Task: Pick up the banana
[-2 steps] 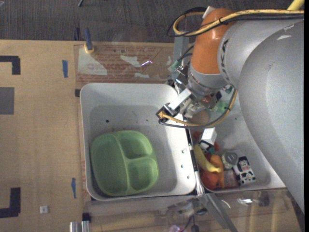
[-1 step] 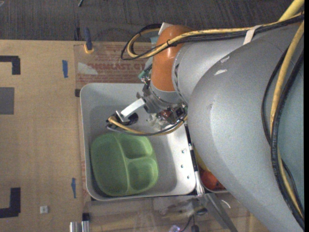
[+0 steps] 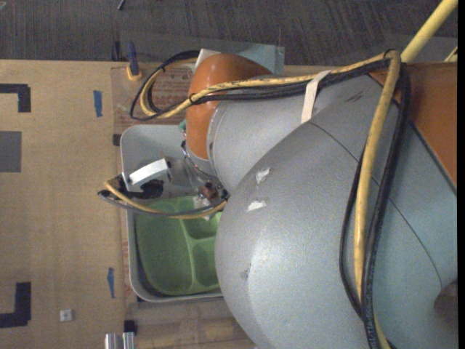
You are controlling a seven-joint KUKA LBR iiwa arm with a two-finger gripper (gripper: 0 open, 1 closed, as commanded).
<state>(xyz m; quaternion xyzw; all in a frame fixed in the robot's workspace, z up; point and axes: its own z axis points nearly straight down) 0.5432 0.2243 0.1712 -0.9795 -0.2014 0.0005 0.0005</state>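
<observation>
Presently arm (image 3: pixel 305 195) leans low over bins, bulk covering most of them. Wrist sits at seam between upper bin (image 3: pixel 134 147) and green tray (image 3: pixel 171 257), likely positioned for grasp. Opening of pincer (image 3: pixel 197 184) cannot be told. Where banana lies cannot be told, presumably beneath arm.

The wood-coloured worktop (image 3: pixel 58 195) carries a white bin (image 3: pixel 133 147). Blue tape strips (image 3: pixel 98 103) and black corner marks (image 3: pixel 20 97) lie left of the bin.

Green tray (image 3: pixel 171 257) in white bin (image 3: pixel 134 142), lower centre, bench (image 3: pixel 58 195) at left with blue tape strips (image 3: pixel 98 102), black marks (image 3: pixel 22 97) at left edge, carpet (image 3: pixel 290 6) along top.
</observation>
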